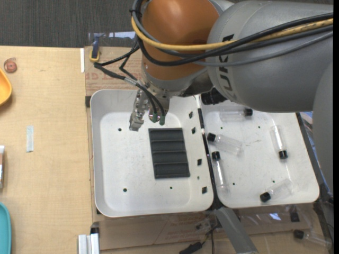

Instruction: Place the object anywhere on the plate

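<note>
A black ribbed plate (169,153) lies flat in the middle of the left white bin (108,189). My gripper (148,118) hangs low over that bin, just beyond the plate's far edge and slightly to its left. The grey arm with its orange band reaches in from the right and covers the bins' far rims. Several clear tubes with black caps lie in the right bin (302,192): one near the divider (218,169), one next to it (225,143), one at the right (278,142) and one at the front (276,190).
On the wooden bench left of the bins, an orange object (3,91) and a teal one (3,229) sit at the frame's edge. A small pale strip (29,139) lies between them. Black clips line the divider between the bins.
</note>
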